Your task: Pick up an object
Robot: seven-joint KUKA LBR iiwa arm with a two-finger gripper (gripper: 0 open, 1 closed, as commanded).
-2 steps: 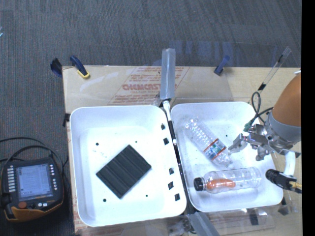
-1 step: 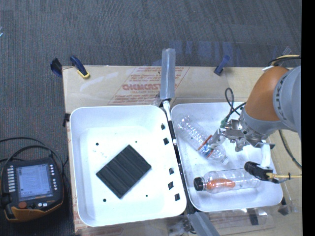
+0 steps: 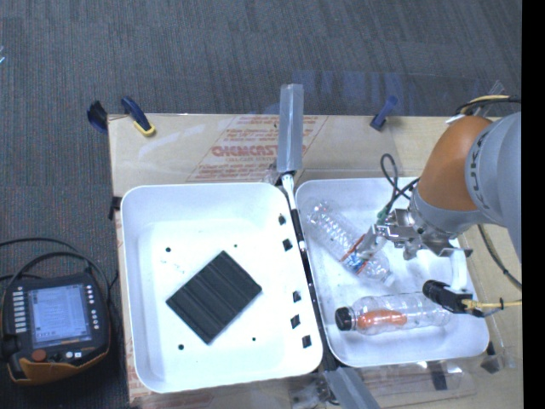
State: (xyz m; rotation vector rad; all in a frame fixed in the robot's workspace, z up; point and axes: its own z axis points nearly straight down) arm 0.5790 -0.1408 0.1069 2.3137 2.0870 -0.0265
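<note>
The arm (image 3: 490, 169) is grey and rounded with a broad orange band (image 3: 447, 177) above a metal wrist (image 3: 417, 233), trailing thin black cables (image 3: 390, 177).

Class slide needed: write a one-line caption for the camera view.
KUKA arm's gripper poised over a clear bottle in the right bin; a black ribbed pad lies in the left bin.
</note>
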